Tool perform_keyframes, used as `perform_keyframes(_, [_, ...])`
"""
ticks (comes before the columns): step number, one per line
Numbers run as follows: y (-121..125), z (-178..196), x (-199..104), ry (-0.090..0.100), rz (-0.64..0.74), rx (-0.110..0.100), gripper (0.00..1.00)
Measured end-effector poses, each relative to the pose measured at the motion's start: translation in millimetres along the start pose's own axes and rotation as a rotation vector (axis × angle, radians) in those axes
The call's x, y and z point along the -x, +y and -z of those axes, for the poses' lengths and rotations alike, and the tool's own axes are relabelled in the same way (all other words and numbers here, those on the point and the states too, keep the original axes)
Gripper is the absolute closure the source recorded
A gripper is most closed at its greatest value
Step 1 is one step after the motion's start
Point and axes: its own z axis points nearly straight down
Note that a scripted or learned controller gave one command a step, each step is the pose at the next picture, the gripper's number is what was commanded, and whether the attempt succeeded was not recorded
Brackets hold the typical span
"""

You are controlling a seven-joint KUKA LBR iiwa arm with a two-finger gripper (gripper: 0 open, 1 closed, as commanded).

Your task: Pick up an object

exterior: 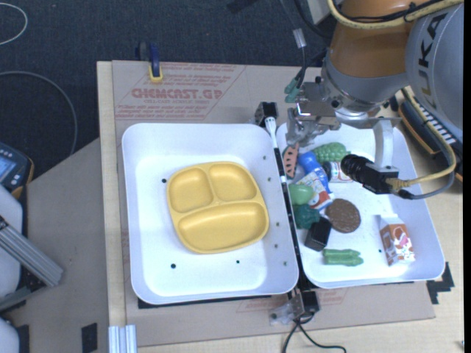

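The claw (pixel 300 140), its grip state impossible to tell, hangs directly above the blue bottle (pixel 315 169), which lies just below it.

1. I see a yellow divided plate (pixel 217 206) lying in the left bin (pixel 140 219).
2. A blue clamp (pixel 154 61) grips the brown board's (pixel 184 93) far edge.
3. Dark carpet (pixel 66 35) lies beyond.

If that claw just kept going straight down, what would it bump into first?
Probably the blue and white packet at the top of the right bin's pile, just under the gripper; depth is hard to judge.
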Motion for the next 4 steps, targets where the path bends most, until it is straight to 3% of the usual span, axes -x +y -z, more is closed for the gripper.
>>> perform_keyframes(1, [0.3,6.7,4.4,-0.002,-0.007,-0.003,1.00])
perform_keyframes(2, [58.9,-128.1,36.7,-0.004,-0.012,-0.018,1.00])
perform_keyframes(3, [59.6,-108.9,34.1,-0.002,-0.009,-0.006,1.00])
perform_keyframes(4, [60.9,-15.2,-24.4,0.001,-0.001,0.004,1.00])
